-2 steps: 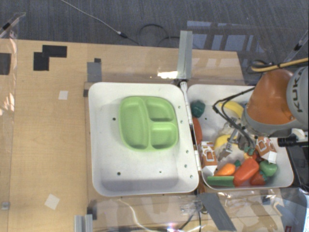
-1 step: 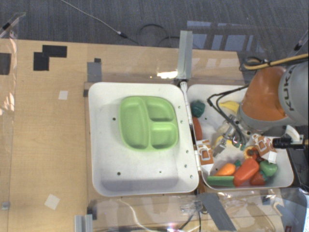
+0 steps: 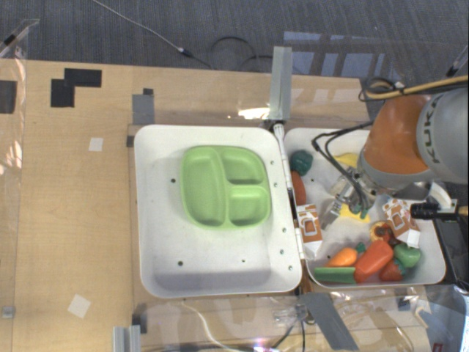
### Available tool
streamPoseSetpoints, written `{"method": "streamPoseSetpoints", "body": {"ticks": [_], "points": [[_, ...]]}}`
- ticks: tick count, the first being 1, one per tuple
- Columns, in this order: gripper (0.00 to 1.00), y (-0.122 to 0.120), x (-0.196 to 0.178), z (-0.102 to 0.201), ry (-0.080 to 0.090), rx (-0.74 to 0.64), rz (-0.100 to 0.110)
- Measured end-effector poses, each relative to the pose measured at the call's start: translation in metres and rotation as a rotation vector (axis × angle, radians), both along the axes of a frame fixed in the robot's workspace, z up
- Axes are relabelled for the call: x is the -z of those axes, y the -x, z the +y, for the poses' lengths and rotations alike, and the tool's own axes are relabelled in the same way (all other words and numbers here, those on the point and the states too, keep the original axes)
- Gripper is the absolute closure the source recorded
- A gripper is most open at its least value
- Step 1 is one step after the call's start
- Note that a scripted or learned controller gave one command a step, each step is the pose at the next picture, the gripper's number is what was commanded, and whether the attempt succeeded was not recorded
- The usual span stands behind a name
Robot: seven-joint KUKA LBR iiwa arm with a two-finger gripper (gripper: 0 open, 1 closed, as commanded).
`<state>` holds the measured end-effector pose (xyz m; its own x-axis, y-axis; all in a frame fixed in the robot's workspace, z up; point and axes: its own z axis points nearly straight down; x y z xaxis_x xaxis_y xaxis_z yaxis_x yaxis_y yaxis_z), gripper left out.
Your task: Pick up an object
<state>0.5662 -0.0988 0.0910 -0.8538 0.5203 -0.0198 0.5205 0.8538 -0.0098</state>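
The right white bin (image 3: 440,270) holds a pile of toy food. A teal round piece (image 3: 300,160) and a red-brown sausage (image 3: 298,188) lie along its left wall. A brown-and-white carton (image 3: 309,223) sits below them. An orange carrot (image 3: 343,257), a red pepper (image 3: 375,258), a green cucumber (image 3: 333,274) and a green pepper (image 3: 408,256) crowd the front. My gripper (image 3: 346,200) hangs low in the middle of this bin, just above and left of a small yellow piece (image 3: 357,212). The orange wrist band (image 3: 392,141) hides the bin's back right part.
In the left white bin (image 3: 157,270) a green divided plate (image 3: 223,185) lies slightly behind centre. A second carton (image 3: 399,215) lies under the arm at the right. A yellow banana-like piece (image 3: 347,160) sits at the back. A metal post (image 3: 280,86) stands behind the wall between the bins.
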Motion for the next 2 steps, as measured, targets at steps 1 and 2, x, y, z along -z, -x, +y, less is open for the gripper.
{"method": "streamPoseSetpoints", "body": {"ticks": [1, 2], "points": [[1.00, -0.003, -0.013, 0.005, -0.007, -0.007, -0.009], [1.00, -0.056, -0.163, 0.015, -0.015, -0.103, -0.012]]}}
